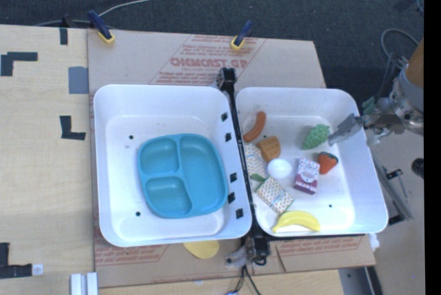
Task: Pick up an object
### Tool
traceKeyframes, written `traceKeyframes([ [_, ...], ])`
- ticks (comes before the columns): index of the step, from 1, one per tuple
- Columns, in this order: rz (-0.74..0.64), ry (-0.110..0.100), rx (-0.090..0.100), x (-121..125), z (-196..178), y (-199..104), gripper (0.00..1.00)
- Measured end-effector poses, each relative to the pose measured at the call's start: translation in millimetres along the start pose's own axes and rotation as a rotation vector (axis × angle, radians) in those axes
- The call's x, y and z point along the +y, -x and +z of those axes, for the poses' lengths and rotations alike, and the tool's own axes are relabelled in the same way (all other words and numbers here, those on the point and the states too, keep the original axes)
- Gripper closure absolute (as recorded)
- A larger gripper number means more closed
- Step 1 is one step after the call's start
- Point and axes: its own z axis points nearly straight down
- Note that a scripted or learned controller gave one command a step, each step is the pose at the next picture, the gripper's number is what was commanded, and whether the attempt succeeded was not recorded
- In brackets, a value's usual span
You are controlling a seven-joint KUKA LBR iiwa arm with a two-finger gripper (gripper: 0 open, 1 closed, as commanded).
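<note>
Nearest the camera, a toy banana lies against the front wall of the right bin, with a small patterned box just behind it. Further in sit a white ball, a maroon carton and a red toy fruit with a green top. They are jumbled close together, loose pieces tipped in for picking rather than arranged. Beside them the left bin holds a blue divided plate, lying flat.

Beyond the ball come an orange-brown block, a toy sausage and a lumpy green toy. The gripper reaches over the right bin's right rim just beside this green toy, which looks the likeliest target. It is small, rounded and bumpy, apart from its neighbours, so it should be reachable without nudging them. Whether the gripper is released or clenched cannot be told, and nothing is seen held in it.

Farthest back, two blue-and-yellow clamps pin the cardboard sheet to the counter, presumably to keep it from shifting.
</note>
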Motion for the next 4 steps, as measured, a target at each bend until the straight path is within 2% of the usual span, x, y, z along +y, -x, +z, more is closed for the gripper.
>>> traceKeyframes([
  [1, -0.001, -0.002, 0.001, 59, 104, -50, 0.0],
  [2, 0.002, -0.001, -0.001, 31, 120, 40, 0.0],
  [3, 0.0, 0.012, -0.003, -6, 179, -5, 0.0],
  [4, 0.0, 0.007, -0.004, 20, 181, -37, 0.0],
])
